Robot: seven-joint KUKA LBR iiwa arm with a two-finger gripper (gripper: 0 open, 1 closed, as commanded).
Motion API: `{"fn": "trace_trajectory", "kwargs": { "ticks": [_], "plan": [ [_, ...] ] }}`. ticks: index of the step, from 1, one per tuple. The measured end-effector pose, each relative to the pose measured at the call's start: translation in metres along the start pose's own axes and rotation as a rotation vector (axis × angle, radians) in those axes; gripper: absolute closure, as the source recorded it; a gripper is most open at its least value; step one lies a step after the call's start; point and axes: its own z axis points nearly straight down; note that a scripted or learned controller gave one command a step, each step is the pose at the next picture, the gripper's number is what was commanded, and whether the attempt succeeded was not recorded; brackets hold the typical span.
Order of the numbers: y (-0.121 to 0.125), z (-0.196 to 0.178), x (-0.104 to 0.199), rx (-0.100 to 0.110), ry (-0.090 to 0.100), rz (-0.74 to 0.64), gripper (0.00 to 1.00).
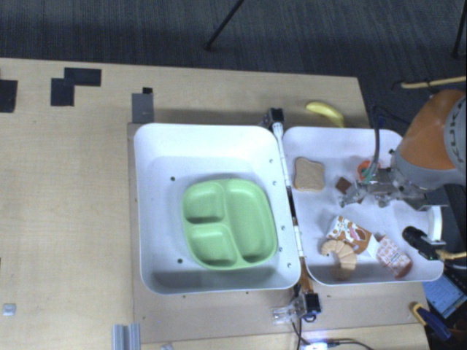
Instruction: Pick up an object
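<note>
Two white bins sit side by side on the tabletop [66, 217]. The left bin [157, 195] holds a green divided plate [229, 222]. The right bin [321, 265] holds a bread slice [309, 174], a croissant [341, 252], a snack packet [352, 236] and a small brown block [343, 185]. The end effector [376, 192] hovers at centre right; I cannot tell its state.

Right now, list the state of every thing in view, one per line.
green divided plate: upright, lying flat in the left bin
bread slice: flat in the right bin, apart from the rest
snack packets: piled at the near edge
banana: on the bench, behind the right bin
claw: low over the right bin
</note>
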Motion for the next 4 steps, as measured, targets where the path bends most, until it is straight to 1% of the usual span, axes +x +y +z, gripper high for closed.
{"fn": "trace_trajectory", "kwargs": {
  "ticks": [1,2,3,4],
  "plan": [
    [-0.054,0.01,0.05,0.001,0.0,0.002,0.0],
    [-0.052,-0.001,0.05,-0.004,0.0,0.002,1.0],
    [-0.015,-0.088,0.208,0.006,0.005,-0.003,1.0],
    [-0.072,-0.085,0.066,0.008,-0.001,0.002,1.0]
  ]
}}
